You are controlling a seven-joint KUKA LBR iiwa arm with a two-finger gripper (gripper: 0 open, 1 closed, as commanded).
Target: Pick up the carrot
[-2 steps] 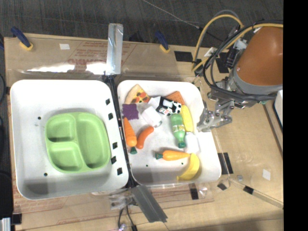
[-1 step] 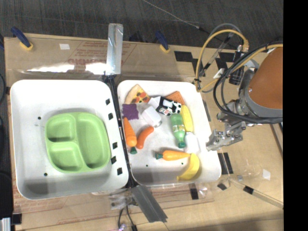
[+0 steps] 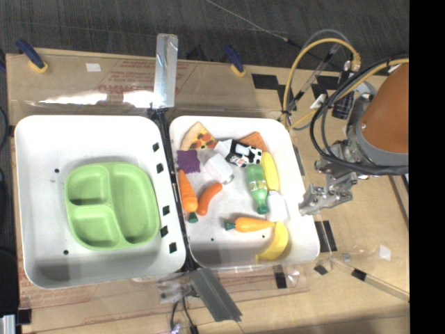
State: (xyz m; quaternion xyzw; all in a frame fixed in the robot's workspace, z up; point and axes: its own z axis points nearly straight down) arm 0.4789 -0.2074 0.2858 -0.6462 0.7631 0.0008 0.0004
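Two long orange plastic carrots with green tops lie in the right-hand shallow white bin (image 3: 295, 186): one carrot (image 3: 186, 195) lies lengthwise against the bin's left wall, the other carrot (image 3: 252, 224) lies crosswise near the bin's front wall, just beside a yellow plastic banana (image 3: 277, 243). A stubby orange sausage-shaped piece (image 3: 208, 198) lies touching the left carrot and could be taken for it. The crowding is the hazard: a descent on the left carrot may strike the wall or nip the orange piece, and on the front carrot it may drag the banana or the green plastic bottle (image 3: 256, 187). The end effector (image 3: 325, 195) hangs outside the bin's right wall, over the worktop (image 3: 361, 249), holding nothing that I can see; how wide it stands I cannot tell.
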